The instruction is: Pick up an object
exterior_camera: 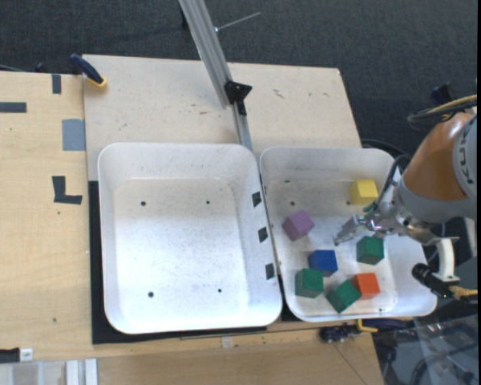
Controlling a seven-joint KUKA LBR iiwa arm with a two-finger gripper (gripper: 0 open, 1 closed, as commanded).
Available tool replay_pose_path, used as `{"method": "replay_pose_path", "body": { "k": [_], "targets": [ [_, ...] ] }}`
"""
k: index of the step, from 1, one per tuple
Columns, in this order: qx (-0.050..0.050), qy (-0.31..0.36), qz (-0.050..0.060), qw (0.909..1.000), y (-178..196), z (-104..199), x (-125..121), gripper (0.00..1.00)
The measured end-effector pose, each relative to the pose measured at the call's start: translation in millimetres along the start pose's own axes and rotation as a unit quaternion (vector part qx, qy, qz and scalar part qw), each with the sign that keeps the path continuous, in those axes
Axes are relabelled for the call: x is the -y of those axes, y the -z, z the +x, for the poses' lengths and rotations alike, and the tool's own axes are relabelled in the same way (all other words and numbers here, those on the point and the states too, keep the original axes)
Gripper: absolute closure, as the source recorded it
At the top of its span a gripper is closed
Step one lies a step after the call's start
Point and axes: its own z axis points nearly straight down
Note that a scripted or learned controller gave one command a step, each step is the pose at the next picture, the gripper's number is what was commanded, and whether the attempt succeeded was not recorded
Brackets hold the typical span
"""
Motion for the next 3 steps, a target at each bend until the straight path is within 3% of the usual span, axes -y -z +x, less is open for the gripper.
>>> {"method": "replay_pose_path", "body": {
  "k": [1,2,3],
  "targets": [
    [0.001,0.000,-0.002,1.0000,-5.0,0.5,0.2,0.00],
    [0.000,0.001,-0.002,1.0000,4.9,1.3,0.2,1.00],
    [0.001,0.001,-0.005,1.0000,53.4,11.6,-1.4,1.00]
  ]
}}
